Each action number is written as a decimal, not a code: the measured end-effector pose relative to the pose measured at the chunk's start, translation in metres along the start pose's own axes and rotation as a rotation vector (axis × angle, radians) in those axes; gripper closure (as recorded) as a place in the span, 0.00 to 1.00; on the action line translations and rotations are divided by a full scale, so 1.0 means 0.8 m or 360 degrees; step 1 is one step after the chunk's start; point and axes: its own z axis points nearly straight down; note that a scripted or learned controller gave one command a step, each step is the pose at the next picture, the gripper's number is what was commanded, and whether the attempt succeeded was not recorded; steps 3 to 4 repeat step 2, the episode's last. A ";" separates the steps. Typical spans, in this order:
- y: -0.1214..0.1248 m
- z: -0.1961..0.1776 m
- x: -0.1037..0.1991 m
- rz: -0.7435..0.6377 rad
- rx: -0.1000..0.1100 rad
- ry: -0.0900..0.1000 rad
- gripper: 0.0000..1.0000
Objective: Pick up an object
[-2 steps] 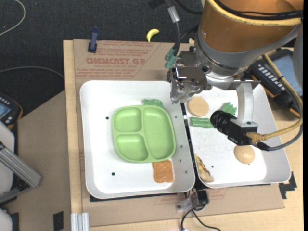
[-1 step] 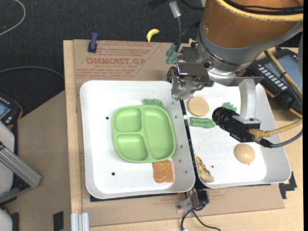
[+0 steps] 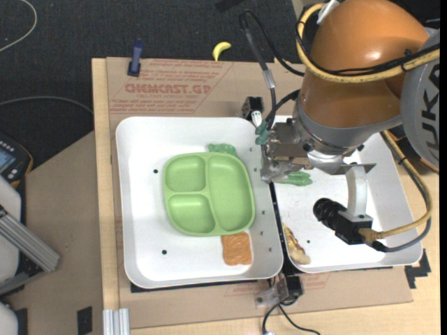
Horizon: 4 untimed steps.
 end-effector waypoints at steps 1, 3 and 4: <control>0.002 -0.130 -0.075 0.0001 -0.0042 0.0007 1.00; 0.000 -0.120 -0.015 -0.0018 -0.0022 0.0008 1.00; 0.000 -0.120 -0.015 -0.0018 -0.0022 0.0008 1.00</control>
